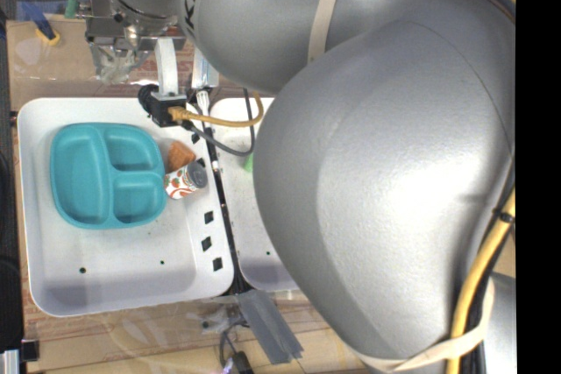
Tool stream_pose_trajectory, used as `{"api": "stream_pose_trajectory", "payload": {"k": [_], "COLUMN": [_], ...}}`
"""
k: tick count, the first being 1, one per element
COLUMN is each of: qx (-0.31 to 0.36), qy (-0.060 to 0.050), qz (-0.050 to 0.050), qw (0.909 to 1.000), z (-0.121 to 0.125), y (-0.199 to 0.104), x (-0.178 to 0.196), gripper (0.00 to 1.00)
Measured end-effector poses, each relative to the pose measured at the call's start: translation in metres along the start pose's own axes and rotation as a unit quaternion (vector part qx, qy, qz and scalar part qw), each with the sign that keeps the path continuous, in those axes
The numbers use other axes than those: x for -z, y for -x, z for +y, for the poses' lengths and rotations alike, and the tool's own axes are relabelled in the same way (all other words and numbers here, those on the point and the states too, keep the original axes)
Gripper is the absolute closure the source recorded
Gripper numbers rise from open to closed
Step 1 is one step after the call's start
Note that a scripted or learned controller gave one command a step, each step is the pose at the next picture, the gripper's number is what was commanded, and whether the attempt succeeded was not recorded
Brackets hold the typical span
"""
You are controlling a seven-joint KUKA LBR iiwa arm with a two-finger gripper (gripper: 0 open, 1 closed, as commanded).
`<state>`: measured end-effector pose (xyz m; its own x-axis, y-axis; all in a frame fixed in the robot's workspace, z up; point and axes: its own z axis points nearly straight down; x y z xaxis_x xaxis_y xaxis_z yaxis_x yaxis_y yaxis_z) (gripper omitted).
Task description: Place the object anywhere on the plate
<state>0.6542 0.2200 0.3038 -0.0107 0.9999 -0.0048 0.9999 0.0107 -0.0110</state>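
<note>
Arm (368,144): huge in view, hides most of right bin (230,114)
Pincer (118,57): above left bin's (53,276) far rim, state cannot tell
Plate (105,175): one, teal, three compartments, in left bin
Objects: brown cone (180,156), patterned can (186,179), touching plate's right edge

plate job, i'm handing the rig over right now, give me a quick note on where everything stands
Gripper: up past the far edge of the left bin, over the bench, with nothing visibly in it.
Plate: teal, divided into compartments, lying in the left bin with nothing on it.
Objects: a small orange-patterned cup lies on its side right by the plate's right edge, and a brown piece sits just above it. Both are on the bin floor.
Done: nothing placed.
Left: pick up an object and set it on the plate.
</note>
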Motion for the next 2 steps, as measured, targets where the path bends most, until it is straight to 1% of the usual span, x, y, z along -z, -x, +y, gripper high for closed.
{"api": "stream_pose_trajectory", "payload": {"k": [1,2], "qx": [0.0,0.0], "qy": [-0.001,0.006], "qz": [0.0,0.003], "qw": [1.0,1.0], "z": [0.0,0.002], "y": [0.0,0.007], "x": [-0.084,-0.029], "gripper": [1.0,1.0]}}
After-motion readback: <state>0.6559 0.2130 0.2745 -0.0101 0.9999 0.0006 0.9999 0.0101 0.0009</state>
